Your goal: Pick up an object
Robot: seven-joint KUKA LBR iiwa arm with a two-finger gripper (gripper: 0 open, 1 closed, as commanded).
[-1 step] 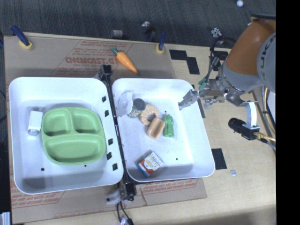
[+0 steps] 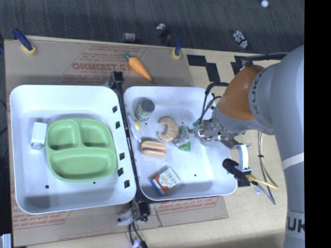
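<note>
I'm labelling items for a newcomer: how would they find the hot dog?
Look in the right bin, the one without the green plate. Near its middle lies the hot dog, just below the croissant and above the small carton. It alone is a tan bun with a reddish stripe.

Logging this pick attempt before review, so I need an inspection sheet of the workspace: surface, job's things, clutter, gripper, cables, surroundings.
Surface: cardboard-covered bench bearing left bin and right bin.
Job's things: in the right bin a can, croissant, hot dog, small box and green piece.
Clutter: green divided plate and white block in the left bin; toy carrot on the cardboard behind the bins.
Gripper: gripper low in the right bin beside the green piece; finger state cannot be told.
Cables: black cables at the wrist; yellow cable at the right.
Surroundings: dark carpet with small scattered bits; blue clamps on the bench edge.
</note>
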